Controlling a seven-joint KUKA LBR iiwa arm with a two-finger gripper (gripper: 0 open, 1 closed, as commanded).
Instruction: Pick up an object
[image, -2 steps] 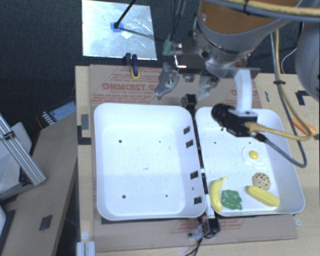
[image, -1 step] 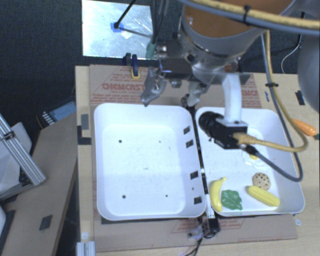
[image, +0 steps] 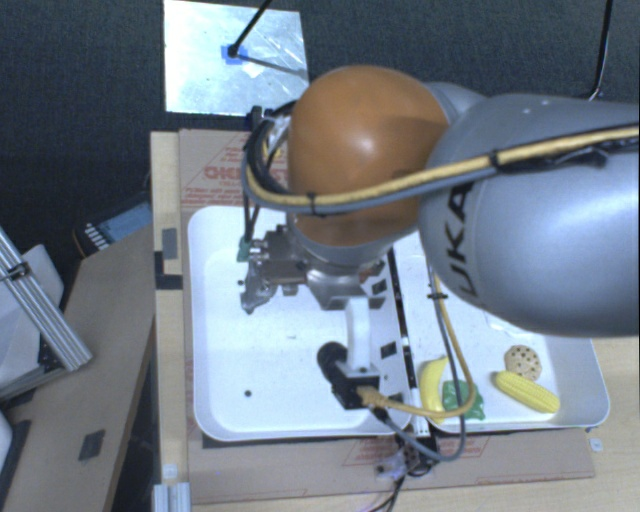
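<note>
Orange and grey pretty much take over the top-down shot, since the arm (image: 420, 190) comes in from the right and hangs right over the two white bins. Its hand (image: 262, 280) sits low over the left bin (image: 230, 400), near that bin's upper middle, but it's tucked under the wrist, so there's no telling how it's set or if anything's in it. A black and white bracket (image: 352, 365) sticks down from the wrist toward the front edge, with yellow and grey cables (image: 445, 400) looping past it.

Stuff to grab is all in the right bin (image: 585, 400), near the front: a yellow banana (image: 432, 385) standing on end just beside the divider, something green (image: 466, 402) touching it, a yellow corn cob (image: 527, 391) lying at a slant further right, and a small round cookie (image: 521, 360) just above the corn. Both bins rest on brown cardboard (image: 215, 165) on the desk (image: 100, 330). A shiny foil-looking sheet (image: 235, 60) lies behind on dark floor.
</note>
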